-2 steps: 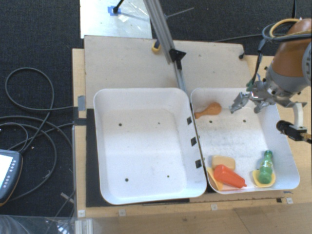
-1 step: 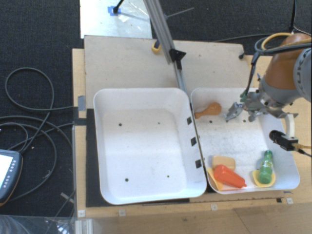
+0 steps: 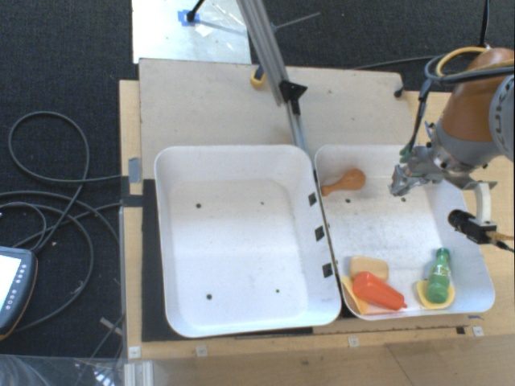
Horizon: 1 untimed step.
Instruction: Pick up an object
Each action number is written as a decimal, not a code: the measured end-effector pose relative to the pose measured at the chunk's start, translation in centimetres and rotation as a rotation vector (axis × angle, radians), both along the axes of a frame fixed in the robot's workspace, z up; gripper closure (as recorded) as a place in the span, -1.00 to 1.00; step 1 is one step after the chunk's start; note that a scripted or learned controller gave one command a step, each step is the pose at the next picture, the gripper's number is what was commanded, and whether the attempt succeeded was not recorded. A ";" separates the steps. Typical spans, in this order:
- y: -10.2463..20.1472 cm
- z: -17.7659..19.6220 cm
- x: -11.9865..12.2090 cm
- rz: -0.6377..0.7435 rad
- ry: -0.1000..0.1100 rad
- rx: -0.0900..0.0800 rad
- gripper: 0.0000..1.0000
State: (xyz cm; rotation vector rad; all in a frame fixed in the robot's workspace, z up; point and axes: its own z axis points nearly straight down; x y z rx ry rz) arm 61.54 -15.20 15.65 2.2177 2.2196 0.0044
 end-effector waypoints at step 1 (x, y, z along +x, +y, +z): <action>0.7 5.8 -0.5 0.004 -0.003 0.000 1.00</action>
